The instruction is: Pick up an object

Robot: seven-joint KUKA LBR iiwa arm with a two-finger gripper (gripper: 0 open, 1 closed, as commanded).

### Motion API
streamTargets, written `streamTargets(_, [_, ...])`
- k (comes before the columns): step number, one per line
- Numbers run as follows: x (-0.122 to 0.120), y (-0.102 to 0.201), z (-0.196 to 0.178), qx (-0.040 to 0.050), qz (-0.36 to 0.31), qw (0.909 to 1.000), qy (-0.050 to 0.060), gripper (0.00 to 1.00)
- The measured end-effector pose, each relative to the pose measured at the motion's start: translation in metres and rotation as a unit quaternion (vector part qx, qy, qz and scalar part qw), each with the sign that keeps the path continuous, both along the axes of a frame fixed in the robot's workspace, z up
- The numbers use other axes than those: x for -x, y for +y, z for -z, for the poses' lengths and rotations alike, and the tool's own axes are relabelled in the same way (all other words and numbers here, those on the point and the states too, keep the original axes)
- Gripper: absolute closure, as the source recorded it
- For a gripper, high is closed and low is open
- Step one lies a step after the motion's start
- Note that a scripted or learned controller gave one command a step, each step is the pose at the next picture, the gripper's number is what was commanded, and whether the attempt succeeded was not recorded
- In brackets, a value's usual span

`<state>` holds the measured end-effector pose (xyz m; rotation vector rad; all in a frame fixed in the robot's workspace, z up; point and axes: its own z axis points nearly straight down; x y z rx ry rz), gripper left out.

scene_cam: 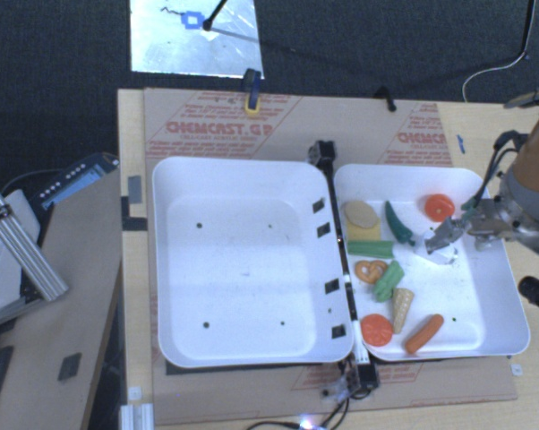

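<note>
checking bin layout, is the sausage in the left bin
No, the sausage lies in the right bin, near its front edge beside a red round piece.

A brown printed board (278,119) covers the worktop (131,150) under 2 white bins, the left bin (243,258) and the right bin (493,321). A yellow-and-blue clamp (252,92) grips the board's far edge. A shiny metal sheet (193,25) lies beyond it on dark carpet (55,61).

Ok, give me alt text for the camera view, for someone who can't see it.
A grey robot arm's gripper hovers low in the right white bin, among toy foods: a red tomato, dark green pepper, orange sausage, tan cone and pretzel. The left white bin sits alongside.
</note>
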<state>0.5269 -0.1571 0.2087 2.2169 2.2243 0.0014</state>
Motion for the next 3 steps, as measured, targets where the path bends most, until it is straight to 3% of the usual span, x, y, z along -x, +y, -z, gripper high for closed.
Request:
streamTargets(1, [0.022,0.008,0.129,-0.0005,0.002,1.0,0.002,0.0])
streamTargets(2, [-0.054,0.035,-0.093,0.0018,-0.003,0.9999,-0.01,0.0])
streamTargets(3, [-0.051,0.033,-0.094,0.0008,-0.003,1.0,-0.003,1.0])
